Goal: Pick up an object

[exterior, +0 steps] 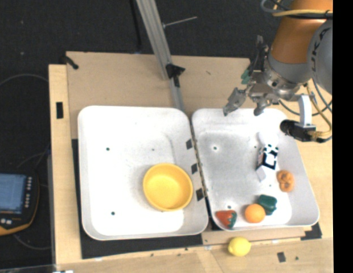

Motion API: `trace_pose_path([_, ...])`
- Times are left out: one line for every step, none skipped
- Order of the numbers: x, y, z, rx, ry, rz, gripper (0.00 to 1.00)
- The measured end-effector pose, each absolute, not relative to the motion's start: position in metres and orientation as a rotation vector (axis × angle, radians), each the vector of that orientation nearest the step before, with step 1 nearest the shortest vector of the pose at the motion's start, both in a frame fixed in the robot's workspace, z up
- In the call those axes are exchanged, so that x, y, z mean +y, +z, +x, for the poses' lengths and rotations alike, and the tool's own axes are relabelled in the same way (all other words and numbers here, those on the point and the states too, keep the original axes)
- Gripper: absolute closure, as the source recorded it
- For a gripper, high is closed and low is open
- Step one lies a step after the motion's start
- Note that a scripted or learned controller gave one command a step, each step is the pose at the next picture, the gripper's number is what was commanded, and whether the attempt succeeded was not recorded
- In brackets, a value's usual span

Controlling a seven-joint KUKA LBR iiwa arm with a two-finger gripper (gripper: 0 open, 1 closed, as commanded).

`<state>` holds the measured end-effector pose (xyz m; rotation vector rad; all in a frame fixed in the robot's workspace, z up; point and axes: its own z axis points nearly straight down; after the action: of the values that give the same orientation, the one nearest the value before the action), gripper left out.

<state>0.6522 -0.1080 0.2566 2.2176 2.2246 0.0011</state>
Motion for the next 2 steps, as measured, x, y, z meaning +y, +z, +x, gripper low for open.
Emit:
trace_pose_path([-0.108, 0.257, 0.652, 2.225, 0.001, 2.217, 0.0])
trace_pose_path([-0.118, 0.211, 0.654, 2.22, -0.006, 2.222, 0.0])
